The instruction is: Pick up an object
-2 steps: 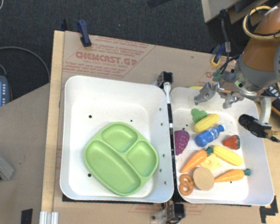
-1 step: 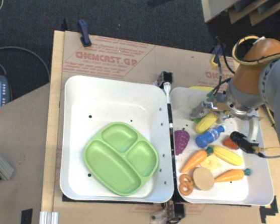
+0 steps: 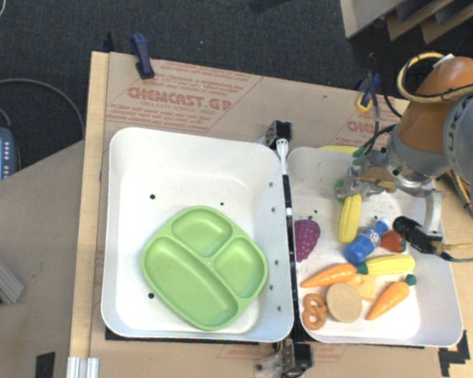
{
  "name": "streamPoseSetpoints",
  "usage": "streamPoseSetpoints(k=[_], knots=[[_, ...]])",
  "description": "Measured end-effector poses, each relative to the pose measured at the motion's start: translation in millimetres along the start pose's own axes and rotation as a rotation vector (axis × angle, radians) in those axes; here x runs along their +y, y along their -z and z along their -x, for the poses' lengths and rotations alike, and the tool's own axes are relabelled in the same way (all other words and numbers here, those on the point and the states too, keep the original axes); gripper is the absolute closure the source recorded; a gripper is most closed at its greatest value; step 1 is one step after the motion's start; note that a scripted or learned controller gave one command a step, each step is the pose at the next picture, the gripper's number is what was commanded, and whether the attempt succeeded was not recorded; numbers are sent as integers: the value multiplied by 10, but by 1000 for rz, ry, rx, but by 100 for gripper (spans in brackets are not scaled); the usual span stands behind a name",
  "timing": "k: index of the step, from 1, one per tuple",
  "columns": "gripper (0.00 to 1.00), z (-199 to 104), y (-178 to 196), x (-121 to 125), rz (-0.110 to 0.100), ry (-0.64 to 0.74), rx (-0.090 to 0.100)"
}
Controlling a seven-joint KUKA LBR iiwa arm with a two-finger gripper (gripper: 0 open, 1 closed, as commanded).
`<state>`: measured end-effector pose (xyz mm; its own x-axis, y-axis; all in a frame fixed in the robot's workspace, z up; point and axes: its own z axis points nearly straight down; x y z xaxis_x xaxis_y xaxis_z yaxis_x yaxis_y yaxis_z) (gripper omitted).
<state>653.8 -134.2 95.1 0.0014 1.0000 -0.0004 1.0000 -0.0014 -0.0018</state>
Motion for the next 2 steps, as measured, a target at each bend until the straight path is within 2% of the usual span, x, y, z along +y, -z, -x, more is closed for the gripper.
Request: streamPoseSetpoints(k=[1, 2], knots=[[100, -808, 959, -188, 10, 9, 2], [100, -1400, 1007, -575, -2, 7, 3]])
